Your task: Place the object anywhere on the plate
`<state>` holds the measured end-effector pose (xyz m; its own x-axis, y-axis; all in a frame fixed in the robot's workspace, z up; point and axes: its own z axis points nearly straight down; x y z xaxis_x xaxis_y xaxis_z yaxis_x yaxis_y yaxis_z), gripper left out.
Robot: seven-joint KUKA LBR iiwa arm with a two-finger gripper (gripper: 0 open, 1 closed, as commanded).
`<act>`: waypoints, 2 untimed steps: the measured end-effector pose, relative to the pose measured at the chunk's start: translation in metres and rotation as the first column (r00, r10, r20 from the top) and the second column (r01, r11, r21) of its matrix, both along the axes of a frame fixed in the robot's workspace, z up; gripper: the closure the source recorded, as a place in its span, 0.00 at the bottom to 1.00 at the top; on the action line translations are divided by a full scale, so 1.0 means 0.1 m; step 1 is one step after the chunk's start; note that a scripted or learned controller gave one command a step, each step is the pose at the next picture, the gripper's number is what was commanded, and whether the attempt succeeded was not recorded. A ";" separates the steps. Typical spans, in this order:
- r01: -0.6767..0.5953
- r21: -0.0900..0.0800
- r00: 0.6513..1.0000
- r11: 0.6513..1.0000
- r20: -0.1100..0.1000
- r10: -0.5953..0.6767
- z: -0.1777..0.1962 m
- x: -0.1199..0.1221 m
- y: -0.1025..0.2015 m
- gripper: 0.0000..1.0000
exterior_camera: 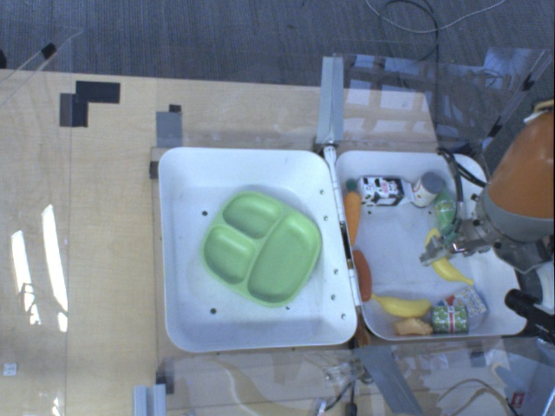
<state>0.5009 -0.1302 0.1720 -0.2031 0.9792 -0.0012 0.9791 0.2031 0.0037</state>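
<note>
Claw poised over toy food in the right bin, green plate waiting in the left

The claw [444, 248] was seen low in the right bin [392, 295], at its right side, just above a small yellow banana [452, 271] whose long axis ran diagonally toward the bin's lower right; whether the claw was spread or closed, or had hold of anything, could not be told. The green three-compartment plate [262, 248] lay bare in the left bin [186, 319], well apart to the claw's left across the bins' shared wall. In the right bin were also seen a carrot [352, 217], a sausage [362, 276], a second banana [401, 305], a small carton [381, 191] and a green-and-red box [451, 317].
</note>
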 end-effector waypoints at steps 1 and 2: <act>-0.096 0.000 0.995 0.995 0.003 0.096 0.14 0.44 0.80 1.00; -0.065 0.001 0.998 0.998 0.004 0.065 0.50 0.40 1.81 1.00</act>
